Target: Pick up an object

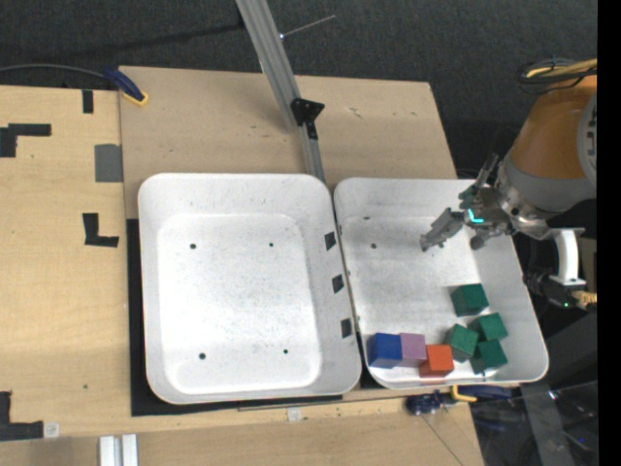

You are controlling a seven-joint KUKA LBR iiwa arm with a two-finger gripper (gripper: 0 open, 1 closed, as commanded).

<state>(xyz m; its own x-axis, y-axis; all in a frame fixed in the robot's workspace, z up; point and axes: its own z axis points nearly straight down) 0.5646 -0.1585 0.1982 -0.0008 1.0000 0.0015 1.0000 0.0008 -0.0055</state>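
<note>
Spread apart and gripping nothing, the jaws of the gripper [454, 225] hang over the upper part of the right bin [388, 212], above bare white floor. Blocks are gathered along that bin's lower edge, well apart from the gripper: a blue block [385, 348], a purple block [412, 347] touching it, and an orange block [439, 359] beside that. Green blocks [477, 336] cluster in the bin's lower right corner, one sitting higher than the others. Left of the right bin, touching it, is the left bin [243, 187]. A grey metal bar [275, 51] slants down to the bin's upper edge.
</note>
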